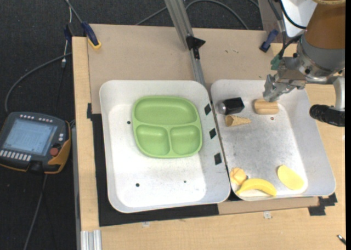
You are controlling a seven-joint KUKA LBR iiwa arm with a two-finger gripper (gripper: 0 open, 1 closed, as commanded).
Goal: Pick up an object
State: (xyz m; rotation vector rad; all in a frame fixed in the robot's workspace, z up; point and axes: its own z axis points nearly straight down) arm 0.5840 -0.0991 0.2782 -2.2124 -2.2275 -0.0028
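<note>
Gripper (pixel 272 91) hangs at the far end of the right bin (pixel 307 134), just above a tan block (pixel 266 107); whether it is apart or together on anything, I cannot tell. Beneath is a bench (pixel 142 51) faced in plain brown board, with blue clamps (pixel 90 35) at its far corners and a grey metal post (pixel 178 10) slanting over its middle. Dark carpet (pixel 33 51) lies around it, crossed by loose cables, and a handheld pendant (pixel 34 141) with a lit screen sits on the floor at the left. Both bins are shallow white plastic with rounded corners, their floors scuffed and speckled grey. The left bin (pixel 118 183) holds a smooth, matte green plate (pixel 166 126) with three compartments, one long and two small. In the right bin, beside the block, lie a black block (pixel 232 104) and a tan cone (pixel 237 120), close together near the far wall. At the near end are a curved yellow banana (pixel 258 187), a small pale piece (pixel 237 175) touching it, and a flat yellow oval (pixel 289 177) a little apart.
</note>
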